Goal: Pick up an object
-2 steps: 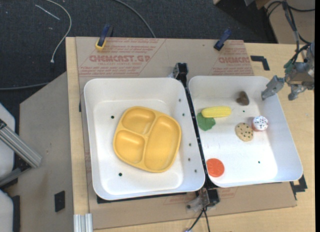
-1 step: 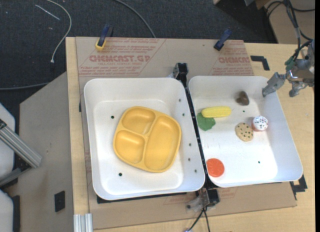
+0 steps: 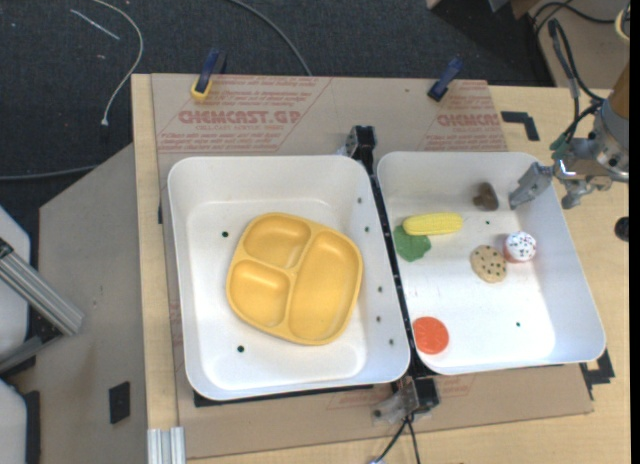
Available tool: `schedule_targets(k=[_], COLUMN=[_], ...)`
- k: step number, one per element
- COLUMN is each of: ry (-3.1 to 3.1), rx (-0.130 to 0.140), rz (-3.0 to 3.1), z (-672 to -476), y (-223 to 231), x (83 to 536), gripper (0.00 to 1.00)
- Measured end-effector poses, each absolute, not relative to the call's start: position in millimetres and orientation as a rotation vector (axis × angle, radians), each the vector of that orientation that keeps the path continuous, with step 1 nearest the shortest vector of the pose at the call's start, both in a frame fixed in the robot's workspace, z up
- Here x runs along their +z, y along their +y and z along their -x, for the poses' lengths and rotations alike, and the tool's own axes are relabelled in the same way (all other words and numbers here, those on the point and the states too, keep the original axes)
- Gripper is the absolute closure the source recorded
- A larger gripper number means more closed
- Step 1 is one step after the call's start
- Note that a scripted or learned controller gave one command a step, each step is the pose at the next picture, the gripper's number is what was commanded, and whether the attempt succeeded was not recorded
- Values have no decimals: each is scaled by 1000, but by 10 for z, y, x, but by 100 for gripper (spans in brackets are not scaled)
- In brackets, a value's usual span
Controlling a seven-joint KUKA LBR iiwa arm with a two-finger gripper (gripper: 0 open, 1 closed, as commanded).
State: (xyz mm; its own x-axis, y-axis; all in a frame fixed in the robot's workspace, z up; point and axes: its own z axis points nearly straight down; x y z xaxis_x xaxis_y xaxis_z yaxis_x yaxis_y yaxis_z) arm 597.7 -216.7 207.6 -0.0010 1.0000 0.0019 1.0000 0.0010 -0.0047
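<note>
Bins sit side by side on the bench, seen from above. The left bin (image 3: 190, 252) holds a yellow plate (image 3: 295, 277) with three parts. The right bin (image 3: 560, 322) holds small toy foods: a yellow corn cob (image 3: 432, 223), a green leafy piece (image 3: 411, 244) touching it, a brown lump (image 3: 485, 195), a cookie (image 3: 489, 264), a white ball with red dots (image 3: 520, 246) just beside the cookie, and an orange round slice (image 3: 431, 334) near the front.

The gripper (image 3: 550, 184) hangs over the back right edge of the right bin, at the end of the grey arm. Its two fingers look spread apart, and nothing sits between them. One finger (image 3: 529, 187) points down toward the bin.

I think the task is at its start: nothing is picked up, and the arm is getting near. The brown lump is closest. Next, the gripper needs to move over one toy, go down around it, and squeeze. The cookie and ball sit close together, so grabbing just one may be tricky.
</note>
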Motion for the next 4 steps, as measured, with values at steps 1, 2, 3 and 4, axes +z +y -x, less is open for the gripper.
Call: schedule_targets(k=[1,2,3,4], ry=[-2221,-2221,-2225,-2224], rx=[0,1,-3,-3], rz=[2218,2218,2221,2225], z=[-6008,-5959,-5974,-5902], y=[-2067,-1975,-1980,-2045], x=[1572,1074,1212,1765], gripper=[0,0,100,100])
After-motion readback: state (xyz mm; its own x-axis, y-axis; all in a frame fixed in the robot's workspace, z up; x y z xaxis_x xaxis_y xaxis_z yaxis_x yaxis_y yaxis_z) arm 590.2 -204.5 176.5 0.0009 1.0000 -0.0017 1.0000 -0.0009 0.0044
